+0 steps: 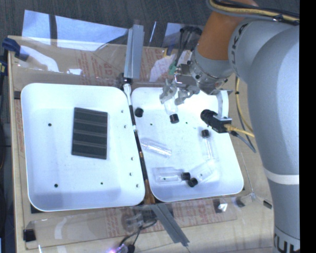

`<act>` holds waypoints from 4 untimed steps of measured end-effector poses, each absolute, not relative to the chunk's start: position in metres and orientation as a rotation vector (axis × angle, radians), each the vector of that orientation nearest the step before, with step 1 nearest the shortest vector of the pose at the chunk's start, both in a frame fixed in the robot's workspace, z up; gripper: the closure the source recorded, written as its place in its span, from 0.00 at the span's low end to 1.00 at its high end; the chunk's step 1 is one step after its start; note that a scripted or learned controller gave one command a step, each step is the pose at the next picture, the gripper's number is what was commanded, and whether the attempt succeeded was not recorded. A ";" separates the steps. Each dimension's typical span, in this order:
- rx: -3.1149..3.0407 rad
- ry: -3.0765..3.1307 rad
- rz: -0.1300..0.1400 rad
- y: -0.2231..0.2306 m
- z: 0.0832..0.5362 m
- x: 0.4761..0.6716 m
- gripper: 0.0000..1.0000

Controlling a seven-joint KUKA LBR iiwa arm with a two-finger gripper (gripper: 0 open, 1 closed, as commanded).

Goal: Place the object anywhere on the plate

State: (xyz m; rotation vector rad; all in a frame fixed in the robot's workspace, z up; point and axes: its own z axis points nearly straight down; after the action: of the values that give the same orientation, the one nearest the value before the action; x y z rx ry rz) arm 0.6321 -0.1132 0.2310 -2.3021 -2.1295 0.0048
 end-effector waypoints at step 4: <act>-2.473 -1.933 0.010 0.182 0.122 0.486 1.00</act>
State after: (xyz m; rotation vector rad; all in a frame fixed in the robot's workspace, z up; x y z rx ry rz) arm 0.4861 0.1823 0.1216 -2.4727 -1.9334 0.0101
